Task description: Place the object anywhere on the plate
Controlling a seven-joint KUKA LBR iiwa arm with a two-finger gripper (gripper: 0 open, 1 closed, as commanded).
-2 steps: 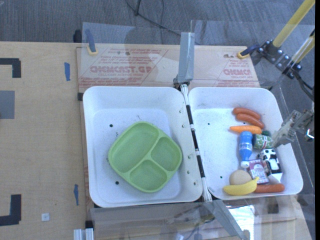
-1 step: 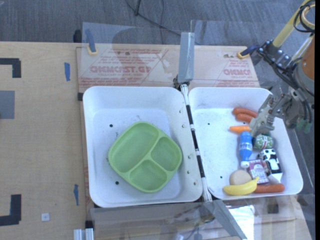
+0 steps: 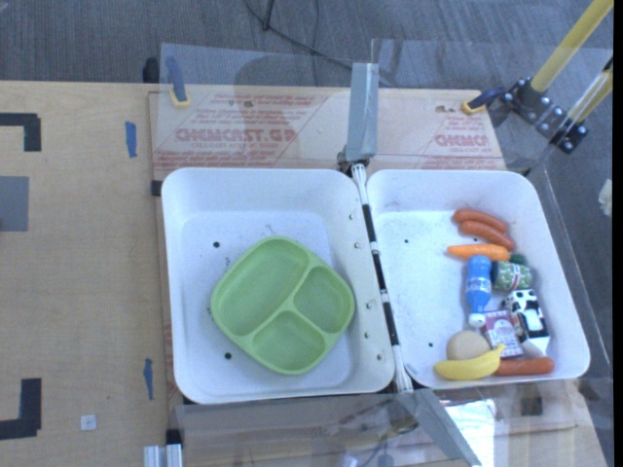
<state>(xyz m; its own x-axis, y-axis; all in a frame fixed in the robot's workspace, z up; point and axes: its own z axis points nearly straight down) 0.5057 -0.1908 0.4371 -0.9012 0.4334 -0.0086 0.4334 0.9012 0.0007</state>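
A light green plate (image 3: 282,305) with three compartments lies in the left white bin (image 3: 190,202), toward its front. The right white bin (image 3: 414,251) holds several small toy items along its right side: two sausages (image 3: 483,227), a carrot (image 3: 477,252), a blue bottle (image 3: 477,285), a green can (image 3: 509,276), a black and white item (image 3: 529,311), a small red packet (image 3: 504,333), a beige round piece (image 3: 467,344), a yellow banana (image 3: 468,365) and another sausage (image 3: 526,365).
A grey divider post (image 3: 362,115) stands behind the seam between the bins. Yellow clamp bars (image 3: 574,37) reach in at the top right. Wooden bench surface (image 3: 73,261) lies to the left of the bins.
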